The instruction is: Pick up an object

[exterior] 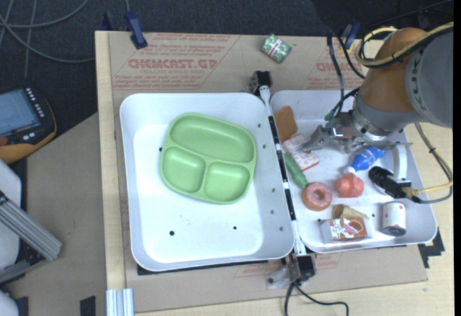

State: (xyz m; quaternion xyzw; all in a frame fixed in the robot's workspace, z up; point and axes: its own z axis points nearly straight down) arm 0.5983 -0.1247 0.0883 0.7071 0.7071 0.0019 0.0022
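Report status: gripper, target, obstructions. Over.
Gripper low over right white bin, grasp unconfirmed. Nearest: pink-and-white flat packet, brown rectangular block. Green cylindrical stick crowds alongside.

The divided plate (207, 158) is pale green and lies in a white bin (144, 185). To the plate's right, a second white bin (310, 107) holds a pink doughnut (316, 196), a red ball (350, 185), a blue piece (366, 159), a dark green stick (294, 170), a brown block (286, 120) and a red-and-white packet (348, 228). Beyond the plate, the bench (187, 62) is tan with red lettering.
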